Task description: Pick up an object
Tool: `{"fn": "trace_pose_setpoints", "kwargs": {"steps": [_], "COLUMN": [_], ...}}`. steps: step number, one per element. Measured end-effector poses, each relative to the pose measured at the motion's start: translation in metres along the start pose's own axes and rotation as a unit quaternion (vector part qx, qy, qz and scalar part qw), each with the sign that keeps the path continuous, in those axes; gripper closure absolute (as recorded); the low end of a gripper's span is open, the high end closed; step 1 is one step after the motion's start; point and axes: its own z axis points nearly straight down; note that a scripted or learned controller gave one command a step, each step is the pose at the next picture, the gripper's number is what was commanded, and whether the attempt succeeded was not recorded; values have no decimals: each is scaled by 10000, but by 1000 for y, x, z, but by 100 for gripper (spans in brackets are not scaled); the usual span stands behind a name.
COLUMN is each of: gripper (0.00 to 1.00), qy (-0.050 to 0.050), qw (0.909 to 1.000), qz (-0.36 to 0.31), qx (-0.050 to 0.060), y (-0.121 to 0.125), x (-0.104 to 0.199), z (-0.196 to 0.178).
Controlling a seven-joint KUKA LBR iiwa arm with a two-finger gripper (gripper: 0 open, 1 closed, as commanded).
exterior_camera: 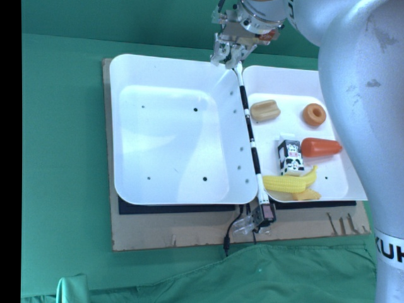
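Observation:
The right bin (278, 81) holds a tan bun-shaped toy (265, 110), an orange ring doughnut (314, 115), a red-orange carrot (320, 147), a small black-and-white carton (290, 157) and a yellow corn cob beside a banana (290, 183). My gripper (227, 57) hangs above the far edge of the bins, over the seam between them, well away from all the toys. Nothing shows between its fingers.
The left bin (177, 131) lies beside the right one, with a black-and-white striped divider (250, 131) along the seam. Both rest on a cardboard sheet (189, 235) over green cloth. The thick grey arm (360, 106) covers the right bin's far right side.

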Motion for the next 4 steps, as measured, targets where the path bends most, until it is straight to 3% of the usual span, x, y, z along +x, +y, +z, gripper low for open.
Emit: {"fn": "trace_pose_setpoints", "kwargs": {"steps": [1, 2, 4], "gripper": [100, 100, 100], "qy": [-1, 4, -14], "qw": [10000, 10000, 10000], "qz": [17, 8, 44], "qx": [-27, -17, 0], "y": [8, 7, 8], "x": [44, 112, 114], "z": [-48, -68, -87]}}
